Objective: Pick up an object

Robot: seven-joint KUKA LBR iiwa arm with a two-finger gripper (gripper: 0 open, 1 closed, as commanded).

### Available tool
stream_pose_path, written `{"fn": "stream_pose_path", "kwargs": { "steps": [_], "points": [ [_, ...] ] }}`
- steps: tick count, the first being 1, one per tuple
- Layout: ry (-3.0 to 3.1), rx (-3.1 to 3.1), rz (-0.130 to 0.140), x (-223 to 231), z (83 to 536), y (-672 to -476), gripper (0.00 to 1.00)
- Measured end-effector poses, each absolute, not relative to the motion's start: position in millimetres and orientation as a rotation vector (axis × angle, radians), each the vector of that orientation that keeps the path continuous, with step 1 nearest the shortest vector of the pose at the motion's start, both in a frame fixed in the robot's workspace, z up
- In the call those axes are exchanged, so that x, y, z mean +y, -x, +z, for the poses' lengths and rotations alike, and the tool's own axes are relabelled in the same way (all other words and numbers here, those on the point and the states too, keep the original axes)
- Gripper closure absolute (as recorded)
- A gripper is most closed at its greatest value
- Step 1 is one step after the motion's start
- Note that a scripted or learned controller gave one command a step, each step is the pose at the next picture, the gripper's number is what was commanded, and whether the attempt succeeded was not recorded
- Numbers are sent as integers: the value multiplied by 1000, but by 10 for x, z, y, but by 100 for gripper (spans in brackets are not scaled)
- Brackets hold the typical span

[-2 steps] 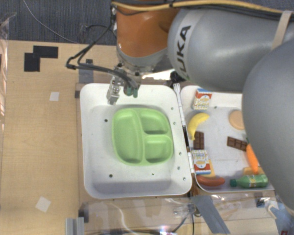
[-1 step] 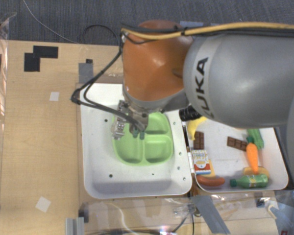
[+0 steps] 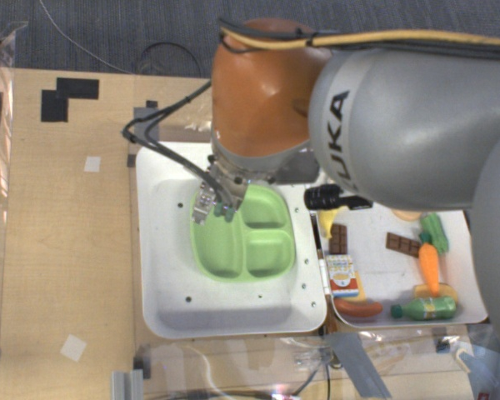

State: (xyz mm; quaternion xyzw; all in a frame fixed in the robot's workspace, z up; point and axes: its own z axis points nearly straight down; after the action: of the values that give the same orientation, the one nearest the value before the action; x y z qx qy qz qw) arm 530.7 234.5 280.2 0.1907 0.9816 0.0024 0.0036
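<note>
A light green divided plate lies in the left white bin. My gripper hangs from the orange wrist band over the plate's upper left rim. Its two fingers stand apart, open, and nothing shows between them. The right bin holds several small items: a carrot, a green bottle, two brown chocolate bars, a small printed box, a red sausage-like piece and a green vegetable. The arm covers the upper part of the right bin.
The big grey arm link spans the upper right of the view. A black cable loops from the wrist over the bench behind the left bin. The wooden bench stretches to the left of the bins.
</note>
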Motion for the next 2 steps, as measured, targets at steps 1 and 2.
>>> {"fn": "stream_pose_path", "kwargs": {
  "steps": [1,2],
  "points": [
    [-647,3068,5,2344,2727,-5829,100],
    [-605,3090,-2,2353,1066,-5427,100]
  ]
}}
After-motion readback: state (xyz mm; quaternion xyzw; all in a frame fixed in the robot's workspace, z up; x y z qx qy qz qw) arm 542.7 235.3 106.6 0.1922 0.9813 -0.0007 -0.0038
